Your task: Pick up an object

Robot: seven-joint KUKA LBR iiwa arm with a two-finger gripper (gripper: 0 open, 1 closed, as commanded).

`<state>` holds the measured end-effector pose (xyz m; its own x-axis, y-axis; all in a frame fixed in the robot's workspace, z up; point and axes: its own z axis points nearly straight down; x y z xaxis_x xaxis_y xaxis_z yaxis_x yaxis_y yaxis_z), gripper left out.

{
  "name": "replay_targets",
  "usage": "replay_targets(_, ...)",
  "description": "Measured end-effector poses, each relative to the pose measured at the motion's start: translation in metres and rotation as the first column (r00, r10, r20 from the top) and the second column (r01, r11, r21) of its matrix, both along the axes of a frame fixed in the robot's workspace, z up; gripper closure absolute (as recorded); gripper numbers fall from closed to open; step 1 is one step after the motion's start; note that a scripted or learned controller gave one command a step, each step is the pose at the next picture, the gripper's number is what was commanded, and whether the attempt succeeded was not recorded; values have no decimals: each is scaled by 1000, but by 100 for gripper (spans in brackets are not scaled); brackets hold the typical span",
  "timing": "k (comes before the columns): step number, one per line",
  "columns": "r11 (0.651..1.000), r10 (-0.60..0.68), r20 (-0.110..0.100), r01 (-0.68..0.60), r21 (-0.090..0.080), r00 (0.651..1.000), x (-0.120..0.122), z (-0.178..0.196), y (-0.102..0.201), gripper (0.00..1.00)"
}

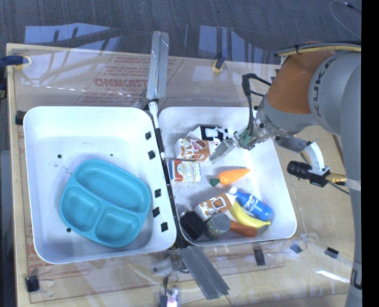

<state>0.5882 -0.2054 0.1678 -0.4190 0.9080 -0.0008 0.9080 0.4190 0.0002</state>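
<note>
a blue sectioned tray [106, 201] lies in the left white bin [42, 133], toward its six o'clock side. both bins sit on a wooden desk [80, 69] under clear sheeting, on grey carpet [80, 5].

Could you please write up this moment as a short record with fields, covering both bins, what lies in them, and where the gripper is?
left bin: holds a blue divided plate
right bin: holds two small cartons, a toy carrot, a banana, a blue bottle, other small items
gripper: over the right bin's upper part, beside the upper carton
grasp: nothing seen between its fingers
arm: reaches in from the view's right
</note>
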Motion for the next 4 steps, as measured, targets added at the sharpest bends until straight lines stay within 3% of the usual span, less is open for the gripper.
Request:
replay_targets(1, 989, 146, -3, -146, 2, 989, -44, -76, -4, 0)
replay_targets(2, 989, 150, -2, -150, 1, 989, -44, -66, -4, 100)
replay_targets(3, 989, 150, -2, -150, 1, 989, -43, -66, -4, 0)
replay_targets(4, 984, 180, 1, -180, -1, 984, -73, 57, -6, 0)
